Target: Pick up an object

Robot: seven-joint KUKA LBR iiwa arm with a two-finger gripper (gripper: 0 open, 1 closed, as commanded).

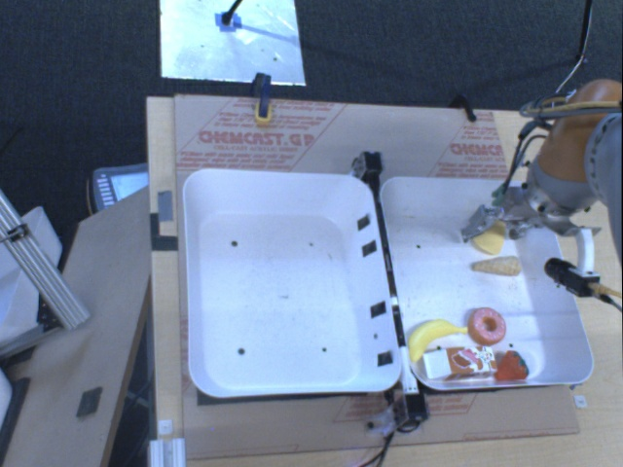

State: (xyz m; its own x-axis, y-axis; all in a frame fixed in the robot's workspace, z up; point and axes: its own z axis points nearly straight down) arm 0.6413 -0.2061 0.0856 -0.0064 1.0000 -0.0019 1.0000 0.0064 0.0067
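Note:
My gripper [484, 226] is low in the right bin [428, 212], near its back right part. Right under and beside it lies a yellow piece [490, 242], partly hidden by the gripper. A tan cone [497, 267] lies just in front of that. Nearer the front of the bin sit a pink donut [487, 326], a yellow banana [432, 337], a red and white box [469, 362] and a red strawberry [514, 366].
The left bin [282, 280] stands beside the right one, with a black-clipped divider [380, 261] between them. The arm [574, 154] comes in over the right bin's far right edge. A black cable end [569, 275] hangs by the right rim.

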